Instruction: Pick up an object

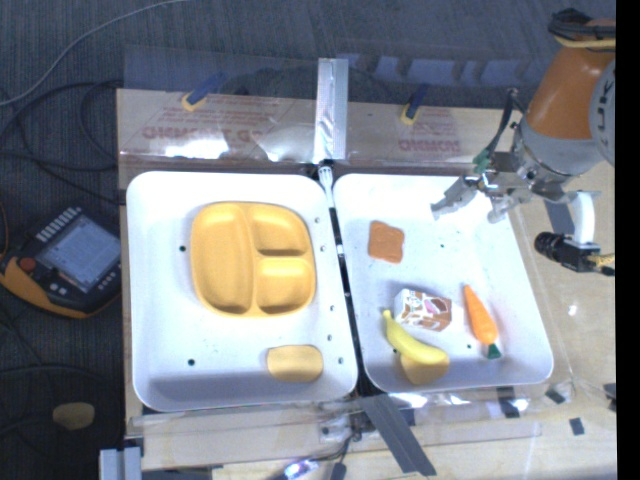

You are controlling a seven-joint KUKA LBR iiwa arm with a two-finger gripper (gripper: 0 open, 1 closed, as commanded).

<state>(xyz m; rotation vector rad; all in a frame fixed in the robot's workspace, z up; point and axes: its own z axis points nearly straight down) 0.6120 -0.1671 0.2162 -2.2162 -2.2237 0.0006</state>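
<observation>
The right bin holds an orange square cracker-like piece, a small printed packet, a yellow banana, a tan rounded piece and an orange carrot. My gripper hangs above the right bin's far right corner, its two fingers spread open with nothing between them. It is apart from every object, up and to the right of the orange square.
The left bin holds a yellow divided tray and a tan oval piece. A metal divider post stands behind the seam of the bins. A handheld controller lies on the floor at left.
</observation>
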